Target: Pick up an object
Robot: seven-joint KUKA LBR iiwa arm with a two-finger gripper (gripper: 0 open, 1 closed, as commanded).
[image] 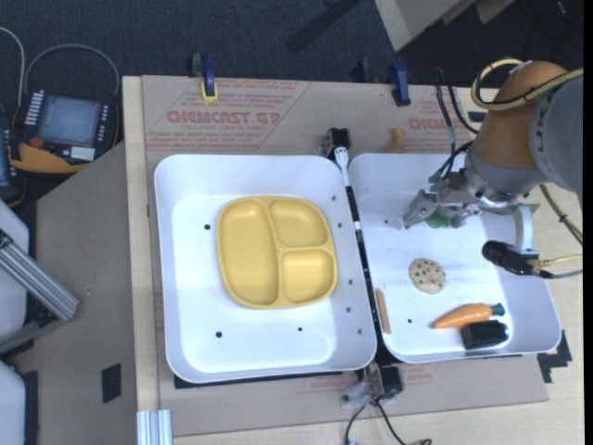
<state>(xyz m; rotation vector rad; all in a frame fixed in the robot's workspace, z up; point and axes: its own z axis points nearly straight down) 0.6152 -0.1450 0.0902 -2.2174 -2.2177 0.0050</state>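
Note:
In the right bin (pixel 389 188), a round speckled cookie (pixel 427 274) lies near the middle. An orange toy carrot (pixel 463 316) with a green tip lies near the front edge. Touching the carrot's front side is a small black block (pixel 485 335). A thin orange stick (pixel 380 309) rests along the bin's left wall. My gripper (pixel 426 215) hangs low over the back part of this bin, behind the cookie and apart from it. It is open, with nothing between its fingers.
The left bin (pixel 185 332) holds a yellow divided plate (pixel 276 250) at its middle. A raised divider (pixel 354 230) separates the two bins. The arm (pixel 519 128) comes in over the right bin's back right corner.

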